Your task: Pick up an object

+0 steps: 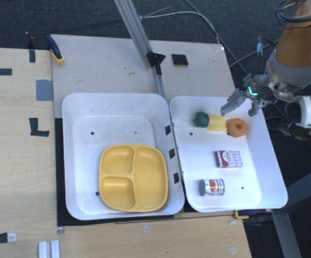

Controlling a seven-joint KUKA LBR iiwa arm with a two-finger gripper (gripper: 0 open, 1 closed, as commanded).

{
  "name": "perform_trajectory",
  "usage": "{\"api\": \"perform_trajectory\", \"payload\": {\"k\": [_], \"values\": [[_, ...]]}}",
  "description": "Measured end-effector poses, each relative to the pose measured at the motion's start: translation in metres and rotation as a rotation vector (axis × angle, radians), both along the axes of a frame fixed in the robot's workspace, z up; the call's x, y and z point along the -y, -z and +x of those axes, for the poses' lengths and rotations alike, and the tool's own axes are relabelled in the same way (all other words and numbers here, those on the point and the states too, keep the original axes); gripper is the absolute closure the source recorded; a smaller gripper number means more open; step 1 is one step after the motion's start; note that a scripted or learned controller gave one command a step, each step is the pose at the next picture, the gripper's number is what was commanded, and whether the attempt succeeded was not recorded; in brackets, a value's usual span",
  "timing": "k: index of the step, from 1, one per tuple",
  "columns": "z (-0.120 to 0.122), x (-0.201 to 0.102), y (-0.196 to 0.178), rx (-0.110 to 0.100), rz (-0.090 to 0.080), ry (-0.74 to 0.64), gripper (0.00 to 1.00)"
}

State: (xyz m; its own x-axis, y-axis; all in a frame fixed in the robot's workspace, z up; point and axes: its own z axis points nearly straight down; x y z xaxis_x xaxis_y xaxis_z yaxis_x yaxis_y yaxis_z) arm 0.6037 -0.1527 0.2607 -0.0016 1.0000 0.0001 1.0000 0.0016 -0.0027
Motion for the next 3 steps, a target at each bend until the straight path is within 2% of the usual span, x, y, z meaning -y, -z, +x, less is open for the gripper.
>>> {"api": "perform_trajectory", "payload": {"k": [1, 3], "values": [[0.000, 0.000, -0.001, 0.002, 0.000, 0.000, 0.00], [0.008, -0.009, 0.092, -0.003, 0.000, -0.001, 0.00]]}}
